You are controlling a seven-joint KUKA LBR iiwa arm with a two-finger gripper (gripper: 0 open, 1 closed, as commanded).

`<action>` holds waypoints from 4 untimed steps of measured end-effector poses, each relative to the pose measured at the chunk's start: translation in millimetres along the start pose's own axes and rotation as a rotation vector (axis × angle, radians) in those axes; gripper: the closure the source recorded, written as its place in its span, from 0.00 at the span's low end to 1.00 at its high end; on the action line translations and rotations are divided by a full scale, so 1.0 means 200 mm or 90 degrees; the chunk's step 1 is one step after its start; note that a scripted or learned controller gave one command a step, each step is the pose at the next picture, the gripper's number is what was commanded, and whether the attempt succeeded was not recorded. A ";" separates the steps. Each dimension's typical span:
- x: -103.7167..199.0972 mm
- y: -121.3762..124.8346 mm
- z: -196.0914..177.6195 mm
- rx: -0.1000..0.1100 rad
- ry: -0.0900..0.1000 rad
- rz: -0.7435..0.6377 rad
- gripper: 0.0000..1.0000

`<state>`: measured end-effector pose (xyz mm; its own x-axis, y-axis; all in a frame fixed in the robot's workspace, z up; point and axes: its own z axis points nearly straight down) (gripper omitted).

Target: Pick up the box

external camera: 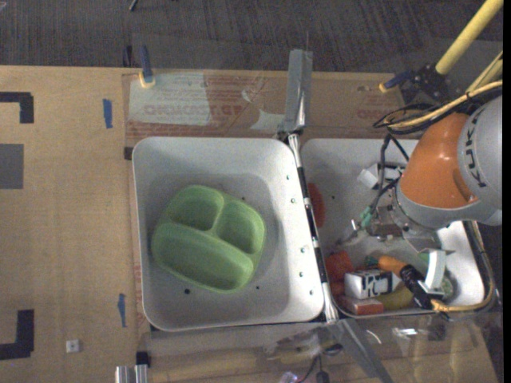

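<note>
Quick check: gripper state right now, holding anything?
Gripper: over the right bin; open or closed cannot be told, nothing seen in its grasp.

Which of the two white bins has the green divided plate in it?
The left bin, the one away from the arm. The green plate lies alone in it, while the right bin holds the box among clutter under the gripper.

Arm [447, 166] reaching in from right; wrist bent down; low.
</note>
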<state>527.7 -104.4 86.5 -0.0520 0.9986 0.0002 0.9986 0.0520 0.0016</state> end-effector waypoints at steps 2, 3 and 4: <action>0.17 0.35 -0.49 -0.001 0.000 0.003 0.00; 0.14 0.40 -0.49 -0.001 -0.001 -0.021 0.00; 0.10 0.42 -0.49 0.000 -0.001 0.083 0.00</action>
<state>609.6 -80.8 184.7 0.0781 0.9969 -0.0013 0.9969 -0.0781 0.0024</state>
